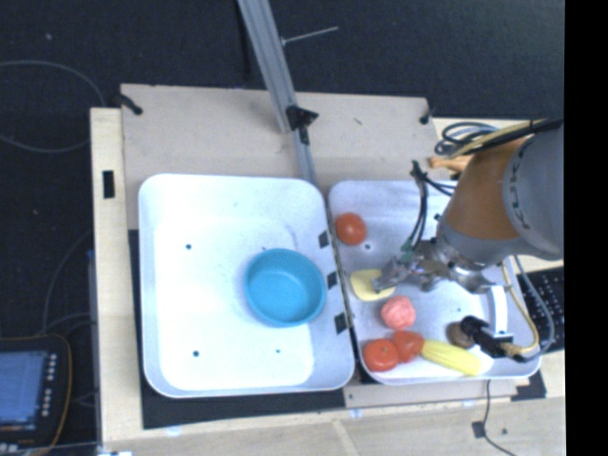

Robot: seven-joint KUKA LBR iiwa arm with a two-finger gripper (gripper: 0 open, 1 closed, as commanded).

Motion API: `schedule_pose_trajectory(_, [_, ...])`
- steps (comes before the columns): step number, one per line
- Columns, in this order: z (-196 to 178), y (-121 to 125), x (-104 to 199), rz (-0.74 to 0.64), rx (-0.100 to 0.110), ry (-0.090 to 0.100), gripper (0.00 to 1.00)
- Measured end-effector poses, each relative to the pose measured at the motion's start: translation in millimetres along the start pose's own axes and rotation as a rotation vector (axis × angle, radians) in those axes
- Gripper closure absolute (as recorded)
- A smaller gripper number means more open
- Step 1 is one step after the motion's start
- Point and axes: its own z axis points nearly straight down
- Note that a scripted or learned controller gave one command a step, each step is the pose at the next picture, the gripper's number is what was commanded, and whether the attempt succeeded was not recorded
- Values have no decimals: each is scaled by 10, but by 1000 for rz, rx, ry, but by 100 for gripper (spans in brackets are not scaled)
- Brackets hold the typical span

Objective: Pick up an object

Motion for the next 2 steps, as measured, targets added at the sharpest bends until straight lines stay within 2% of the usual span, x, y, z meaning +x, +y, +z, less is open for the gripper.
schedule_pose_trajectory(1, [-148, 28, 6, 6, -9, 4, 100])
schedule_pose_trajectory(2, [-647, -15, -70, 2, -10, 2, 100])
